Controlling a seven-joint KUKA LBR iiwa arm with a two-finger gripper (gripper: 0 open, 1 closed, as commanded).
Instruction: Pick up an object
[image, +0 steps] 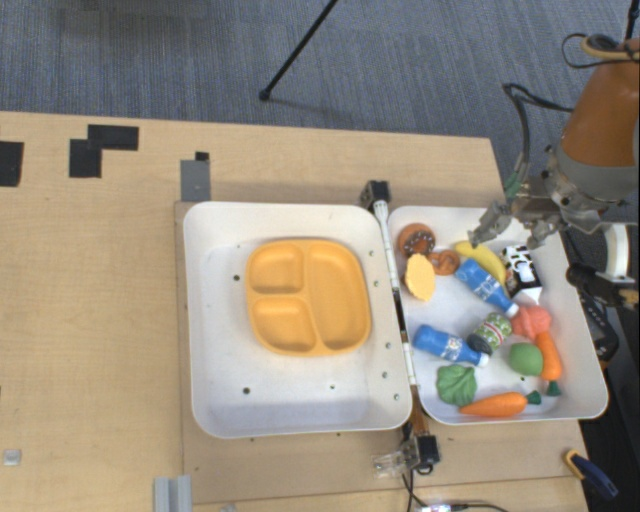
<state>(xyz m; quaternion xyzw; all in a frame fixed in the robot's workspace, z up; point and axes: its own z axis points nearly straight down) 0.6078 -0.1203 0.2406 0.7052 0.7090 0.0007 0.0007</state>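
A pale wooden worktop (90, 330) filled most of the slanted overhead camera view, with blue-grey carpet (150, 50) beyond its far edge and a thin black rod (300, 50) lying aslant on that carpet. Black rectangular patches (100, 148) marked the worktop's far left. Two shallow white bins sat side by side. The left bin (230, 400) held a yellow divided plate (305, 296) near its middle. The right bin (590, 385) was crowded with toy foods: a brown doughnut (415, 240), a yellow wedge (420, 278), a banana (482, 260), two blue bottles (487, 288) (445, 343), a small green can (495, 327), a black-and-white carton (522, 270), a pink piece (533, 321), a green round fruit (526, 358), leafy greens (457, 384) and two carrots (494, 405) (549, 358). A black clamp (376, 191) stood at the far end of the seam between the bins.

The grey arm (600, 120) with its orange band reached in from the right, over the far right corner of the right bin. The gripper (512, 226) hung above the banana and the carton. Its jaws were spread apart, one finger (486, 224) angled toward the banana, the other toward the carton, and nothing sat between them. Whether a fingertip touched any toy could not be told. All the toys lay in the right bin, none lifted
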